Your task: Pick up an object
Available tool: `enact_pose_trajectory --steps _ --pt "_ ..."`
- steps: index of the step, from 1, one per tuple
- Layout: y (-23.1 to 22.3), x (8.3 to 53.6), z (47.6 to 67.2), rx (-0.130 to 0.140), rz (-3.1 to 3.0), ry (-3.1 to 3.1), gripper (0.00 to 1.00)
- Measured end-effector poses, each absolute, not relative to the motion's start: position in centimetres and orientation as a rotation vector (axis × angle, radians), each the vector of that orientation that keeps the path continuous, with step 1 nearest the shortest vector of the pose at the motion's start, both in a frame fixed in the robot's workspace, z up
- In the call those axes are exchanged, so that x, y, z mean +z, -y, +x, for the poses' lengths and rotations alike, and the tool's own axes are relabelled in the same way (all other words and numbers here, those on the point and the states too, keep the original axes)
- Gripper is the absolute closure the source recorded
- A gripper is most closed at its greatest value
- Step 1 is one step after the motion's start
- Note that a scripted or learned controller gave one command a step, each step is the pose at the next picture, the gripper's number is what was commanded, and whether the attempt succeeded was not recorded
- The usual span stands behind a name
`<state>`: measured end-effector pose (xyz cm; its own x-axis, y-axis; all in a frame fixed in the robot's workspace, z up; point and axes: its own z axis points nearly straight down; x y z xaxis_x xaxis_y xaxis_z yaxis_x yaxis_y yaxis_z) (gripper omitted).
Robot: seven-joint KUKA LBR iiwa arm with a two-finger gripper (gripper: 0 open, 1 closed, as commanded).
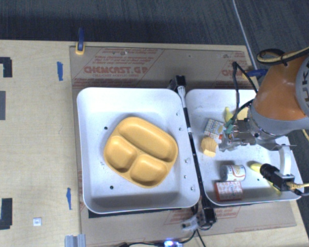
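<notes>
The right bin (pixel 206 101) holds several small things. A small pale packet with coloured print (pixel 212 126) lies near its left wall, and a yellow chunk (pixel 209 146) sits just in front of it. Toward the front stand a small can with a red-and-white label (pixel 233 172) and a red-and-white box (pixel 228 190). A thin yellow-green piece (pixel 228 114) lies farther back. My gripper (pixel 229 138) is low in the middle of this bin, just right of the packet and the yellow chunk, above the can. I see nothing held in it.
The left bin (pixel 92 107) holds a large yellow plate with three compartments (pixel 139 151). A black clamp (pixel 179 81) joins the two bins at the back. The grey and orange arm (pixel 283 94) covers the right bin's back right part.
</notes>
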<state>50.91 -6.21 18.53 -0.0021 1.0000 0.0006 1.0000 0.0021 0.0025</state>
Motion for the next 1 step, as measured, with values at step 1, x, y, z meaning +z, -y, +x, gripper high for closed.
enact_pose_trajectory --steps 1 --pt "6.26 18.5 50.88 0.002 2.219 -2.222 0.0"
